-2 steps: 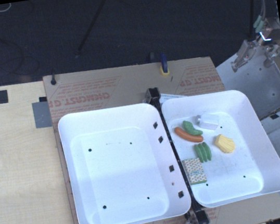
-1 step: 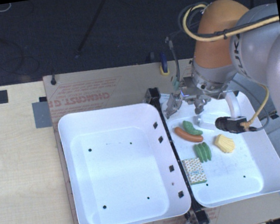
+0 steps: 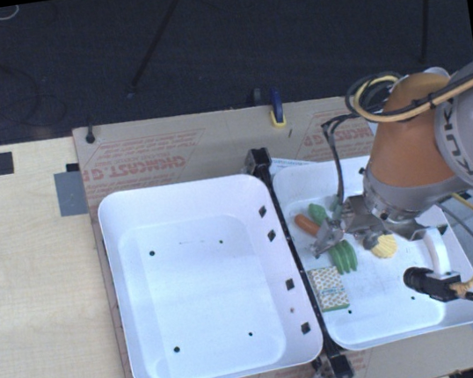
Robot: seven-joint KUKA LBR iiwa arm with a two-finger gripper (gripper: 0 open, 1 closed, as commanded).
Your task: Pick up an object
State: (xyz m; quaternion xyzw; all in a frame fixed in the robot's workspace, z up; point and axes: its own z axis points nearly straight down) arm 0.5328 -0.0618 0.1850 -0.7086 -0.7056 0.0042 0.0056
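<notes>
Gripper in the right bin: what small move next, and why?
Probably a short descent onto the green object. The gripper sits low in the right bin, right by that piece and an orange one, and nothing shows between its fingers. A checked pad lies just below.

Arm [image 3: 417,146] reaching in, wrist lowered

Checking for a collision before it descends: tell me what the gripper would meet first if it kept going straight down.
Probably the green ridged object lying just under the gripper in the right bin, though depth is unclear from this slanted view.
</notes>
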